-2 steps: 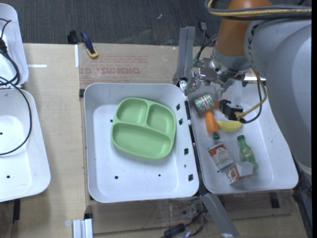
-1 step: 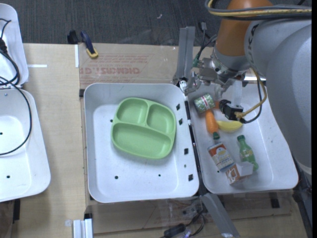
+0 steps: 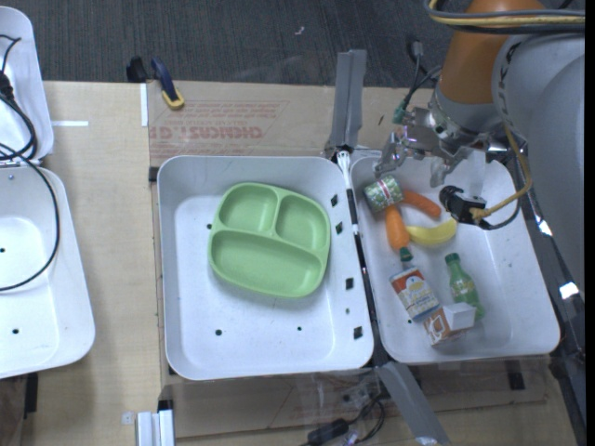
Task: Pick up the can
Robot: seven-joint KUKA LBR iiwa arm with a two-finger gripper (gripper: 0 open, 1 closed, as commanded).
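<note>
Two white bins on cardboard-covered bench — dark carpet behind.

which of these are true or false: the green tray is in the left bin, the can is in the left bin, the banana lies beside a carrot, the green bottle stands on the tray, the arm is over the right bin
1. The green tray is in the left bin. True.
2. The can is in the left bin. False: it lies in the right bin, near its upper left corner.
3. The banana lies beside a carrot. True.
4. The green bottle stands on the tray. False: it lies in the right bin, by the juice carton.
5. The arm is over the right bin. True: the gripper is just above the can.
</note>
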